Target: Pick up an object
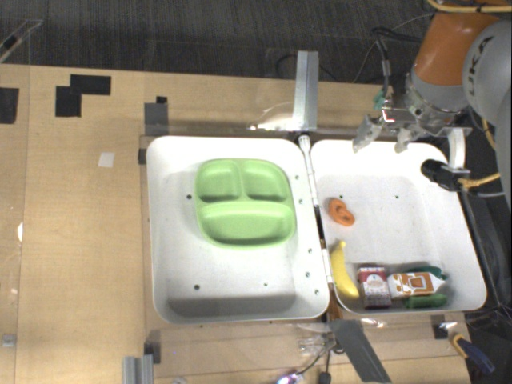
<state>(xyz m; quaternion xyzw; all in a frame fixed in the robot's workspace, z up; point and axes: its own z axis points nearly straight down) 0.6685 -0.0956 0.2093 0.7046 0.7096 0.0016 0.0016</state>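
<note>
White right bin (448,238): orange toy (342,211) on floor, well below/left of jaws, which hang apart, empty.

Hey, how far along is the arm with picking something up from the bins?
Nothing looks done yet. The claw hangs open at the far edge of the right bin, with nothing between its fingers. In that bin the orange piece, the banana and the small packets all lie untouched; the green tray sits in the left bin. Left: come down over one, close and lift.
</note>
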